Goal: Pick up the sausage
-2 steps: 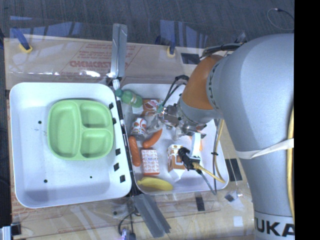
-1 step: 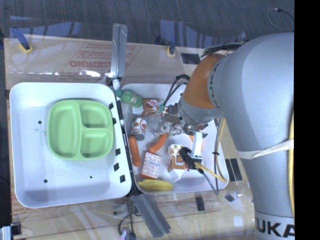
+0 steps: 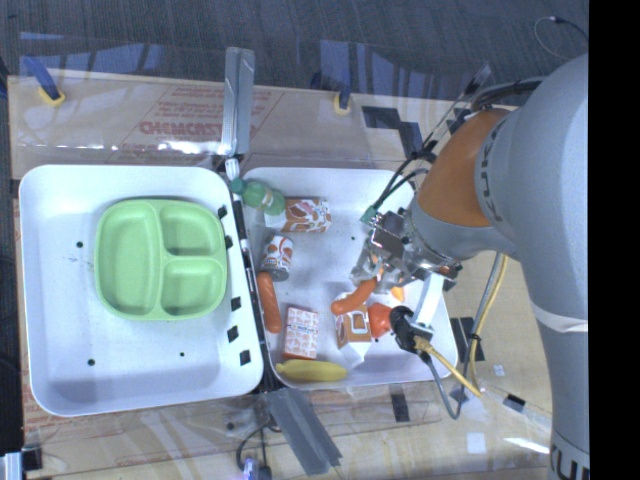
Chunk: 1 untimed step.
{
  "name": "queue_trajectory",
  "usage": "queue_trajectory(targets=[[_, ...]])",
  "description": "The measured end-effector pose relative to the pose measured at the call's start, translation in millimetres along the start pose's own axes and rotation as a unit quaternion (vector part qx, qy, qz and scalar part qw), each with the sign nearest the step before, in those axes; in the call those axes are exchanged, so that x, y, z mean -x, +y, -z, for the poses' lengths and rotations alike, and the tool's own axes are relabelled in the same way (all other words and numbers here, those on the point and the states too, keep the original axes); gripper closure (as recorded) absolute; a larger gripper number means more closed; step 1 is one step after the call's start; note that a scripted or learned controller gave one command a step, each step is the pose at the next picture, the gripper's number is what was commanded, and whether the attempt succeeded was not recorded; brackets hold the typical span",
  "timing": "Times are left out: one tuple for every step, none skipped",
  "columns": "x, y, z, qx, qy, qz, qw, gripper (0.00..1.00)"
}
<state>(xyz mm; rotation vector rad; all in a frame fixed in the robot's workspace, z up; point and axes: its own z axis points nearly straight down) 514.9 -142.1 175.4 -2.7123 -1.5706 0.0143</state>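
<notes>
1. Pincer (image 3: 372,280) low in the right bin (image 3: 330,183), over its right half, w/ a clutter of orange/red items under it. Can't tell if it's open or closed, or gripping anything; wrist hardware and cables block it.
2. Arm (image 3: 530,188) comes in from the right, grey w/ orange band (image 3: 455,183) just above the wrist, bent down and leftward into the bin.
3. Sausage (image 3: 268,302) lies in the right bin's left part, just beside the divider wall, lengthwise along it; apart from the pincer.
4. Near the sausage: small can (image 3: 278,256) just above it, a patterned box (image 3: 301,332) just to its right, banana (image 3: 312,371) at the bin's near edge.
5. Green-capped bottle (image 3: 262,197) and a packet (image 3: 306,214) sit in the bin's far-left corner.
6. Left bin (image 3: 50,368) holds a green divided plate (image 3: 160,258).
</notes>
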Motion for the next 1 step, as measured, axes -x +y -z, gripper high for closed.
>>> queue_trajectory(targets=[[-62.2,-13.5,111.8,0.001,0.0,-0.015,0.9999,1.0]])
